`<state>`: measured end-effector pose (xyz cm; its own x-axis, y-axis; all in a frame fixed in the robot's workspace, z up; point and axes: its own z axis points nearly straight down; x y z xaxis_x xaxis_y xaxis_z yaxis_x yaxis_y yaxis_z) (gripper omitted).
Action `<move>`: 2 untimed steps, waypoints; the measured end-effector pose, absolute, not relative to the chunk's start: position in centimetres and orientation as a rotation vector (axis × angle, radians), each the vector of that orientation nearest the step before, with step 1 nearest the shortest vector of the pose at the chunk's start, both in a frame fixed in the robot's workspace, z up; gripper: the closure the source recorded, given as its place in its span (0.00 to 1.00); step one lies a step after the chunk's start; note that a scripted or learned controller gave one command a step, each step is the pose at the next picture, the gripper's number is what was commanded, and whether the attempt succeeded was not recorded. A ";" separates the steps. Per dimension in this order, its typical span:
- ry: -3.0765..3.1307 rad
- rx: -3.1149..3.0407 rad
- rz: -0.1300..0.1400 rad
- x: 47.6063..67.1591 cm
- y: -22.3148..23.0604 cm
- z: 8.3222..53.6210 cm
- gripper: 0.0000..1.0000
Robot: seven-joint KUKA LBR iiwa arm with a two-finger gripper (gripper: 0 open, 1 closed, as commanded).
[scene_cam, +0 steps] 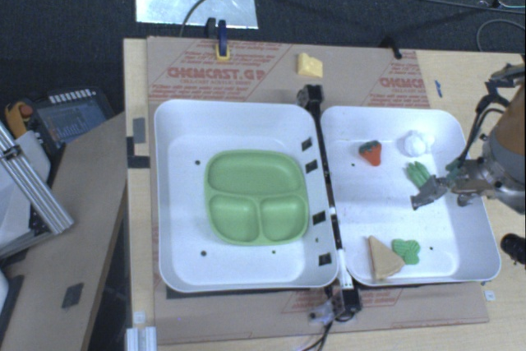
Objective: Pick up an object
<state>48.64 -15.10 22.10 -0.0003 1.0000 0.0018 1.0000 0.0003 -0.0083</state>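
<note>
Claw [426, 196] above right bin [460, 271]

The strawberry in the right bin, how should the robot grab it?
Probably from straight above, closing on the strawberry's wide red body just below its green top. It lies alone on the right bin's floor with bare space all round, so the fingers can drop on both sides. The gripper hangs nearby.

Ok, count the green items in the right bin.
2: one green piece mid-bin beside the gripper; one green piece near the front, touching the tan wedge. None looks hidden.
</note>
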 end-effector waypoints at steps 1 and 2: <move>-2.225 -2.218 -0.001 48.9 -15.1 22.5 0.00; -2.222 -2.219 0.001 48.9 -15.0 18.4 0.00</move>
<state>48.88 -15.00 18.36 -0.0014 1.0000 0.0006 1.0000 0.0014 -0.0017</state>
